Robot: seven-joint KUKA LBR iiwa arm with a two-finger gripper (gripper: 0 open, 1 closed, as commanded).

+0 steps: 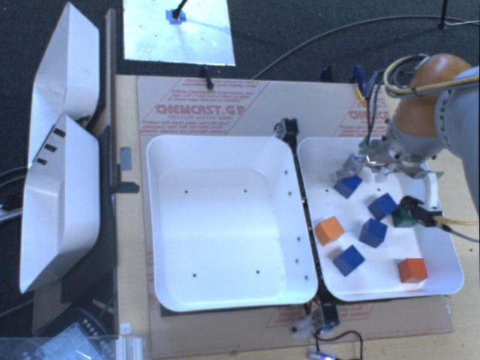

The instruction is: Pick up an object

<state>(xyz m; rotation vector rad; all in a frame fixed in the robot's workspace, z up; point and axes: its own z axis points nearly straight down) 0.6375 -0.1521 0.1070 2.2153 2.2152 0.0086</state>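
Several small blocks lie in the right bin (pixel 450 280). Blue blocks sit at the upper left (pixel 347 187), in the middle (pixel 383 205), a little below that (pixel 373 232) and near the front (pixel 349 259). An orange block (pixel 328 230) lies by the bin's left wall and a red-orange block (pixel 412 270) at the front right. A dark green block (pixel 402 218) is partly covered by a black part of the arm. My gripper (pixel 358 163) hangs low over the back of the right bin, just above and right of the upper-left blue block.
The left bin (pixel 161 152) stands beside the right one, their walls meeting at the centre. Two spare white bins (pixel 64 156) lean at the far left. A grey plate (pixel 176 21) lies beyond the bench, and cables trail at the back right.
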